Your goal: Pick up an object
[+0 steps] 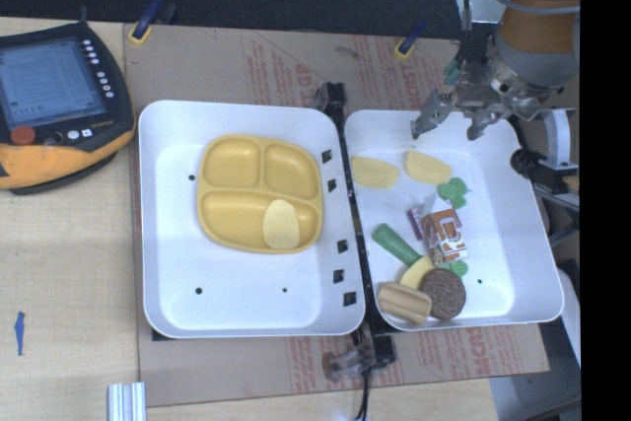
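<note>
We see the claw (455, 121) hanging over the far edge of the right bin (532, 256), its two fingers (426, 120) spread apart with nothing between them. The grey arm (532, 35) with its orange band reaches in from the right above it.

The things to pick lie in the right bin, all nearer to us than the claw. Closest are two pale yellow slices: one slice (429, 167) sits just below the claw, and the other slice (375, 173) lies to its left, near the bin's inner wall. A small green piece (455, 192) rests just beside the first slice. Further toward us lies a red and white packet (443, 234), with a green stick (394, 243) at its left. At the near edge of the bin we see a cluster: a brown round disc (445, 294), a tan block (404, 302) touching it on the left, and a yellow wedge (417, 271) between the stick and the disc. These are well apart from the claw.

The left bin (168, 301) holds a yellow divided tray (237, 182), and a pale oval piece (281, 225) lies in its near right compartment. On the tabletop (59, 291), at the far left, rests a control pendant (54, 104) with a screen.
</note>
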